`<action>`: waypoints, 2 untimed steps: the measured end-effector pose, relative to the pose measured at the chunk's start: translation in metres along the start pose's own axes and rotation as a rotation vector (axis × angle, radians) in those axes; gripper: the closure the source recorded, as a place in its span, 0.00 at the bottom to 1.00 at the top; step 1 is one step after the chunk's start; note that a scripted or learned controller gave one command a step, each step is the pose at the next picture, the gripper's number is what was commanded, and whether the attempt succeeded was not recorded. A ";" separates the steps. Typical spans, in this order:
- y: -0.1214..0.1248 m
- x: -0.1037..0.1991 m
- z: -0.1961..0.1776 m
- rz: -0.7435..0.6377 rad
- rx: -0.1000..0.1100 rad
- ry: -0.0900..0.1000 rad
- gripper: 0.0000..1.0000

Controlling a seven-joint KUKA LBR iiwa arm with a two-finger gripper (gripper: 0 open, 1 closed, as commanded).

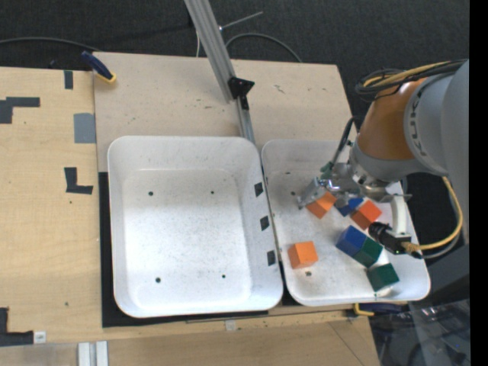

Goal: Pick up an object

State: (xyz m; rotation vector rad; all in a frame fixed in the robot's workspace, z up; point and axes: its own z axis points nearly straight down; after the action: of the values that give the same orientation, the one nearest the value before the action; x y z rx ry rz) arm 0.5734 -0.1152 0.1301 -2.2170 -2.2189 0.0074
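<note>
A: Over the right bin (305,158), the gripper (324,191) is seen low, right beside an orange block (321,205); contact can't be confirmed.

B: Fingers?

A: Whether they're apart or together cannot be told. A second orange cube (303,254) is left alone nearer the front; blue (352,240) and green (382,276) blocks are bunched at the right wall. The counter (46,204) is seen to the left

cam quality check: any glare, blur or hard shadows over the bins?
Camera view: lighting even and soft, no hard shadows; left bin bright white but its speckles still read, no blown glare; blocks like the orange cube sharp enough; detail at the gripper small and muddy; dark floor at top underexposed.
</note>
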 end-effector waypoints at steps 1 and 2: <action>-0.001 0.000 0.041 0.000 -0.002 -0.001 0.00; -0.001 0.002 0.029 -0.001 -0.003 0.001 1.00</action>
State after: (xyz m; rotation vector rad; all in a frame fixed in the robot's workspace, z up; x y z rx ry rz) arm 0.5725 -0.1136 0.1007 -2.2164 -2.2209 0.0033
